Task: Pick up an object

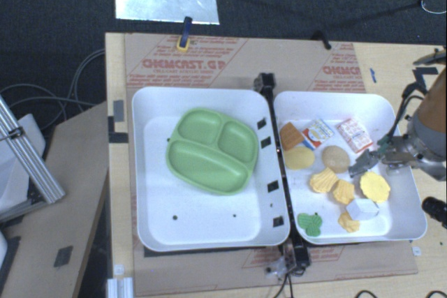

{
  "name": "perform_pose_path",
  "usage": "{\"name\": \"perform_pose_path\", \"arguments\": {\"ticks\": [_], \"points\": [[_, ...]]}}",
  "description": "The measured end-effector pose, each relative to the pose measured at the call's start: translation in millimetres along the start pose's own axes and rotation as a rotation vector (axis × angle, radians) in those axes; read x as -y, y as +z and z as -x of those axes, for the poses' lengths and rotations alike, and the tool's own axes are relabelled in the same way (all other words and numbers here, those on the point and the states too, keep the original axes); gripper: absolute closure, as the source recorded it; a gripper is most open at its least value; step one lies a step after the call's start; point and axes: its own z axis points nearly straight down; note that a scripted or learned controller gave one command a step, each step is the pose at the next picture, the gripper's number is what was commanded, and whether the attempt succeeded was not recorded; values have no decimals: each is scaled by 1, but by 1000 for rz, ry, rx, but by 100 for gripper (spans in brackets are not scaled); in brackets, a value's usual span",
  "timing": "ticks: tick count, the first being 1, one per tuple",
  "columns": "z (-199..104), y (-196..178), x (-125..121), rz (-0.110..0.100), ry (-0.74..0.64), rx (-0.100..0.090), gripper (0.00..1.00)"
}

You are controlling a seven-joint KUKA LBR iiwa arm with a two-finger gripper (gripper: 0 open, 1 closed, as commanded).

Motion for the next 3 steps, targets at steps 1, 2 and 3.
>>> {"name": "perform_pose_path", "arguments": {"ticks": [1,2,3], "points": [[0,-5,-3,10,-3,2,0],[-1,58,-6,7,-1,1,0],[-1,110,-6,7,-1,1,0]]}}
